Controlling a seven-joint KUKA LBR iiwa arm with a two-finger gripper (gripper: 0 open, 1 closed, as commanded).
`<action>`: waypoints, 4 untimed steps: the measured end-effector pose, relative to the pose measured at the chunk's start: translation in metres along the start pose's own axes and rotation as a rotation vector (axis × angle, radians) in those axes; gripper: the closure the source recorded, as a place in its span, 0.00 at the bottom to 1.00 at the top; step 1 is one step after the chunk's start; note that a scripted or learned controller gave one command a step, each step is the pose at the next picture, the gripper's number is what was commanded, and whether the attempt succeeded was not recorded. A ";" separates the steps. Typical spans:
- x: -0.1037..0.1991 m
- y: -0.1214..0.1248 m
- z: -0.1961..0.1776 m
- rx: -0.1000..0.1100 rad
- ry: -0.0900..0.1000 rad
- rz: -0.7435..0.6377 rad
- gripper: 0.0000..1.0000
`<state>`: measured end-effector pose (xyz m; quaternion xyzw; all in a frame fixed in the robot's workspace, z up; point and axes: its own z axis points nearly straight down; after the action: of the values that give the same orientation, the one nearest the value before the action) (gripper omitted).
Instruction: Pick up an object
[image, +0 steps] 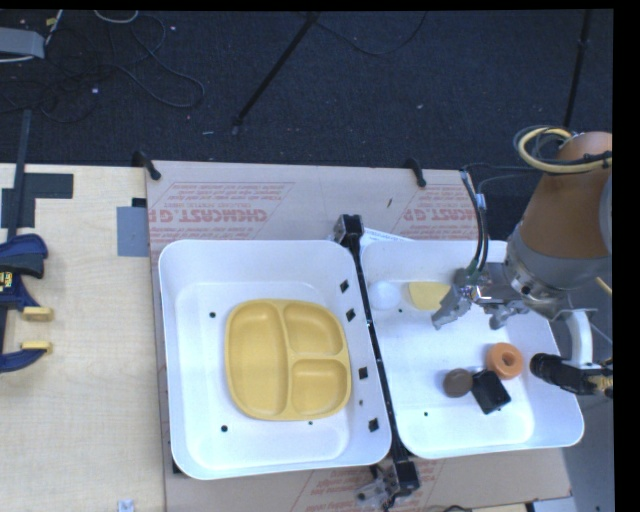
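Note:
In the right bin (440, 435), my gripper (475, 314) hangs over the back part, open, with nothing between its fingers. Just to its left, a pale yellow piece (427, 294) rests on the bin floor, with a small white round thing (383, 295) beside it near the divider. Toward the front lie an orange ring (505, 360), a brown round piece (458, 382) and a black block (490, 392), close together and below the gripper in the view.
The left bin (190, 300) holds a yellow divided plate (287, 358). A black divider strip (362, 320) runs between the two bins. The arm's grey and orange body (565, 215) stands over the right bin's far right corner.

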<state>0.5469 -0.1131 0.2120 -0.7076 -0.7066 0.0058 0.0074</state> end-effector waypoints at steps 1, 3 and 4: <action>0.000 0.002 -0.006 -0.011 -0.002 -0.002 0.00; -0.008 0.000 0.127 -0.005 0.001 -0.002 0.00; -0.009 0.000 0.127 -0.012 0.000 0.001 0.00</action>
<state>0.5445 -0.1221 0.0852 -0.7080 -0.7062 0.0015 0.0034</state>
